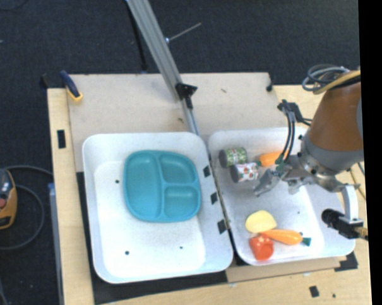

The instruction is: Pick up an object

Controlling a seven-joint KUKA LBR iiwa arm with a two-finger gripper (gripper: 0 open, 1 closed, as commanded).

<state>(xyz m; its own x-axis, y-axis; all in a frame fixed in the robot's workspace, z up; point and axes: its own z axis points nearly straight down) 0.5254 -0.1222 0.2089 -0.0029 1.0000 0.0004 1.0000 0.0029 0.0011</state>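
Even, fairly bright overhead light falls on a pale tabletop (239,99), and the two white bins (151,258) look slightly washed out. Shadows are soft and short, lying close beneath the small items. The dark floor (21,36) around is dim. The whole picture is a little soft and grainy, with fine detail blurred.

Two small cans (240,164) lie toppled beside an orange piece (269,158); nearer, a yellow lemon (260,221), carrot (285,237) and red tomato (261,247) cluster together.
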